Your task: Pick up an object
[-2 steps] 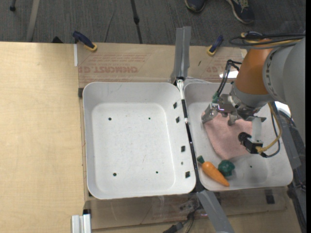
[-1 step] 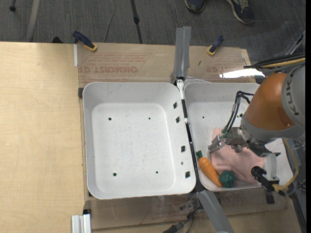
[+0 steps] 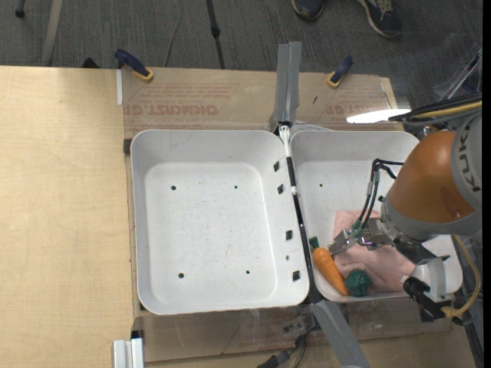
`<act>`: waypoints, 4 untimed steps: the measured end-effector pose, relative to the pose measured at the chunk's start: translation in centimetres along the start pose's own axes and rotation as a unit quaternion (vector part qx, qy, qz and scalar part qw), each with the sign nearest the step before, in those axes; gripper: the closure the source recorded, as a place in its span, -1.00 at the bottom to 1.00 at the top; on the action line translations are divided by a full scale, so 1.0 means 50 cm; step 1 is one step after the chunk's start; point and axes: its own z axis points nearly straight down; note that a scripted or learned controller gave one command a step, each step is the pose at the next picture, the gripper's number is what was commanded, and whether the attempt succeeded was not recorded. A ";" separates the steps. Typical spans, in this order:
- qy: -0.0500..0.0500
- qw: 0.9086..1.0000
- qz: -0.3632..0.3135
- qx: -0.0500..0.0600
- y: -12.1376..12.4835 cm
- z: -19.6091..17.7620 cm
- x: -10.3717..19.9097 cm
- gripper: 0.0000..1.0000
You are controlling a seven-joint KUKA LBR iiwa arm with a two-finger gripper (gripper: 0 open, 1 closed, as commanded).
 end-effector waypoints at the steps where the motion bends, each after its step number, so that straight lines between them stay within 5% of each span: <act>1: -0.001 0.998 -0.061 -0.002 0.001 -0.001 -0.003 -1.00; 2: -0.001 0.992 0.128 0.001 -0.014 -0.440 -0.157 -1.00; 3: 0.000 0.994 0.110 0.003 0.062 -0.173 -0.033 -1.00; 4: 0.000 0.996 0.090 0.001 0.000 0.001 0.012 -1.00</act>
